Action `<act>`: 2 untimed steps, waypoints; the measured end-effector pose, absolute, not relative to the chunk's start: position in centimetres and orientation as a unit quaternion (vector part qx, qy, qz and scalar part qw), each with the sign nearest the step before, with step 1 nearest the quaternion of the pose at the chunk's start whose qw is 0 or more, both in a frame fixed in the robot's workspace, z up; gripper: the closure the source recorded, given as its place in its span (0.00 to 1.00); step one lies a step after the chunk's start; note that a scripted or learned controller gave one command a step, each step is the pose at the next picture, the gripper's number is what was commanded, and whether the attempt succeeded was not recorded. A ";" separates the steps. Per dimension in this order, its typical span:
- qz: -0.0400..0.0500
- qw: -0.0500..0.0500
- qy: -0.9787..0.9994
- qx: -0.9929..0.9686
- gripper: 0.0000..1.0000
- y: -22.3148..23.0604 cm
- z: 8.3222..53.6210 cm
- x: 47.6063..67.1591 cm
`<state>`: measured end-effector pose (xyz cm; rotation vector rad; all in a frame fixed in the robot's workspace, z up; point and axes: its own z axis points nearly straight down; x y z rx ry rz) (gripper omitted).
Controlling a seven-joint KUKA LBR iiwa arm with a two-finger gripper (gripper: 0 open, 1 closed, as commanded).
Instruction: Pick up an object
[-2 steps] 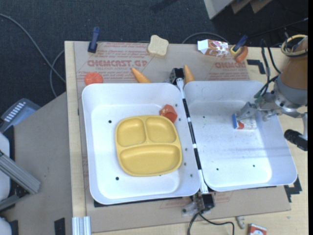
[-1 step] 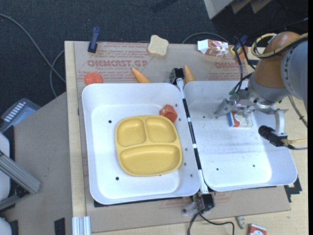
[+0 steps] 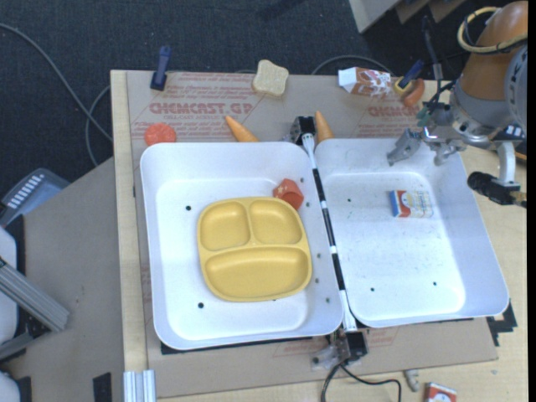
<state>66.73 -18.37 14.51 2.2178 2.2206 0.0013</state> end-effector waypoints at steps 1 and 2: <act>0.002 0.005 0.708 0.706 0.00 -17.1 9.0 62.3; 0.003 0.010 0.707 0.707 1.00 -17.3 10.2 62.4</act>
